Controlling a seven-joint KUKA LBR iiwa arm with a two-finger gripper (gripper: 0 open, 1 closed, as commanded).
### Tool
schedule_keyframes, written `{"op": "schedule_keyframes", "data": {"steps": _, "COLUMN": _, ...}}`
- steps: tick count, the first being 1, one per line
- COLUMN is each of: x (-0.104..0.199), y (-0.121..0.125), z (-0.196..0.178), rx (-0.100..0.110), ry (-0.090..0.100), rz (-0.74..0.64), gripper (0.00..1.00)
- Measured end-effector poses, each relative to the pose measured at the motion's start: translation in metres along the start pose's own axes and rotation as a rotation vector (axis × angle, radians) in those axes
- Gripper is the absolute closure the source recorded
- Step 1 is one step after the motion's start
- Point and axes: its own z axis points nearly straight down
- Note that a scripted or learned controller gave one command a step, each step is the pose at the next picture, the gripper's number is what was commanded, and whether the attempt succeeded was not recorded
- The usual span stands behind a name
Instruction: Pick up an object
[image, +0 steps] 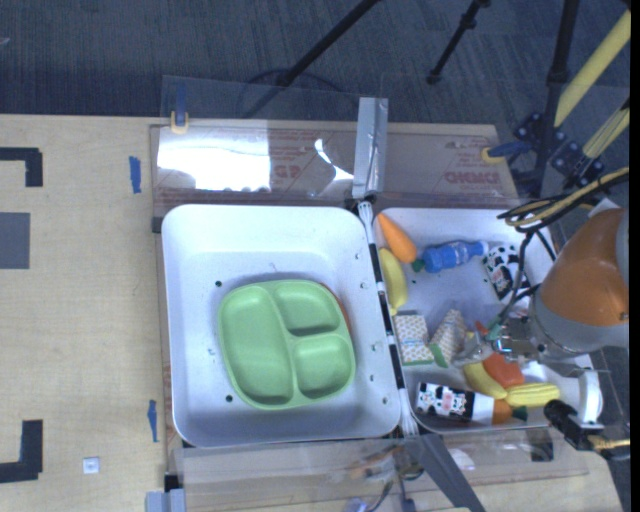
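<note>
While the grey arm (590, 300) with its orange band leans in from the right, it bends down over the right bin (440, 225). Its claw (497, 345) sits low among the toys near the front of that bin, but I cannot tell how wide it is, because the wrist and wires hide it. Just under it lie an orange block (503, 372) and a yellow banana shape (533, 394) (lying sideways, long way left to right). A blue bottle (452, 255) lies near the back, pointing left to right. An orange carrot (397, 238) slants by the middle wall. The left bin (200, 250) holds a green tray (287, 343).
</note>
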Motion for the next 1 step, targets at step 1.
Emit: {"op": "schedule_keyframes", "data": {"steps": 1, "x": 0.0002, "y": 0.0001, "z": -0.0095, "rx": -0.001, "ry": 0.001, "rz": 0.002, "gripper": 1.00}}
